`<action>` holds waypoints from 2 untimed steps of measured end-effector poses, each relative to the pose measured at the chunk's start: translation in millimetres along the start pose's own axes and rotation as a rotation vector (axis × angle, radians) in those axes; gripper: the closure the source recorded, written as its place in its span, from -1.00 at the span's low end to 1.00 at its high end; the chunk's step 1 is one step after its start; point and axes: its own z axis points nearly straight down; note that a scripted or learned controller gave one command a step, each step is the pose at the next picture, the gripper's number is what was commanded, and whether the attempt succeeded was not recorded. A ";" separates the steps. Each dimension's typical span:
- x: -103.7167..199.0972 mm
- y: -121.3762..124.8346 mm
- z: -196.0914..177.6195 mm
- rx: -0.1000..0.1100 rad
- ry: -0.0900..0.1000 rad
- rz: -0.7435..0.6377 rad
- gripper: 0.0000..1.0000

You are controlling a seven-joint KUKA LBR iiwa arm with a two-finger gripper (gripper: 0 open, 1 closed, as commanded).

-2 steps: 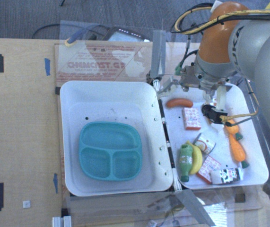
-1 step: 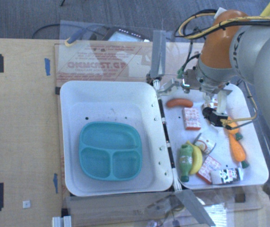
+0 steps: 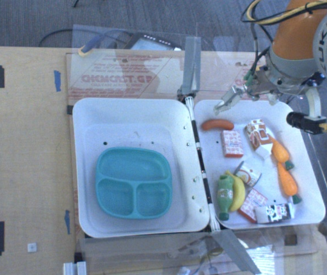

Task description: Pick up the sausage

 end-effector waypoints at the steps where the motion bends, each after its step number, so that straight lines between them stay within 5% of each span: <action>1: 106.5 30.4 35.8 0.004 0.002 -0.161 -1.00; 2: 24.7 -29.7 36.0 0.004 0.002 -0.053 -1.00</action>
